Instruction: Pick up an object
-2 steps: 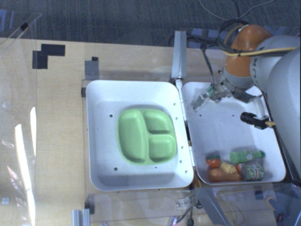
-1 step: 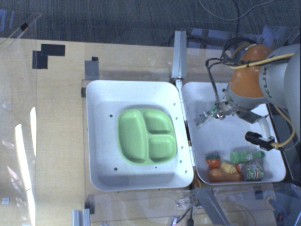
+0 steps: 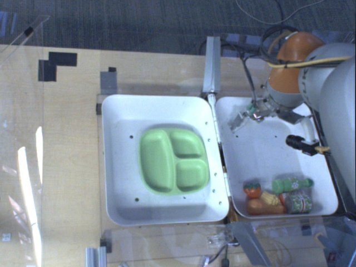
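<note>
I see the grey arm's two-finger gripper (image 3: 248,115) over the far end of the right white bin (image 3: 261,166), and I cannot tell if it is clenched or released. The little things (a red tomato toy (image 3: 253,190), a green bottle (image 3: 291,184)) sit bunched at the near end, well apart from it. A green plastic tray with three parts (image 3: 174,159) lies in the left white bin (image 3: 119,166).

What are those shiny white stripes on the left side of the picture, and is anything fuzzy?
Camera view: the stripes are light glare reflecting off a clear sheet over the bench. The green tray looks soft-edged, and the small items in the right bin are too blurry to name. The gripper is blurred as well.
</note>
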`<state>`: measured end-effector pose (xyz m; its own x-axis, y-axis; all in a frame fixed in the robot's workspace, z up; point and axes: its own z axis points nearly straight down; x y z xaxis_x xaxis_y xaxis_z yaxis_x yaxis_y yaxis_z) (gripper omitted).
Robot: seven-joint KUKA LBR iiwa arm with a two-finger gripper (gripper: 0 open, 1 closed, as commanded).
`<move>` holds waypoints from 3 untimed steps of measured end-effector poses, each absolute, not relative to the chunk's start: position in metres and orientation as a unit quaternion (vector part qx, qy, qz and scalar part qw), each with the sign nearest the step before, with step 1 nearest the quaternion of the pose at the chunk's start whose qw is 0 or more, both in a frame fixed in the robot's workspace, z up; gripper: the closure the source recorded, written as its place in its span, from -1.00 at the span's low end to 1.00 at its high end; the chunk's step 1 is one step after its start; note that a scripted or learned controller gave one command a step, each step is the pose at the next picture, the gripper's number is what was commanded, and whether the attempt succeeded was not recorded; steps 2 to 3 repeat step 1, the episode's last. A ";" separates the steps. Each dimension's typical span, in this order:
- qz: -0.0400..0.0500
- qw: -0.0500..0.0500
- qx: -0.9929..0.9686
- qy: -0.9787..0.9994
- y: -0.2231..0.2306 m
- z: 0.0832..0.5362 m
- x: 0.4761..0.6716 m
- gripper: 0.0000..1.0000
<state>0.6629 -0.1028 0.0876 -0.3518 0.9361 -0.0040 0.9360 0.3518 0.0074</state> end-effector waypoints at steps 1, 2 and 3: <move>0.003 0.004 0.550 0.835 -0.089 0.089 0.606 -1.00; 0.003 0.004 0.550 0.835 -0.089 0.089 0.606 -1.00; 0.003 0.004 0.550 0.835 -0.089 0.089 0.606 -1.00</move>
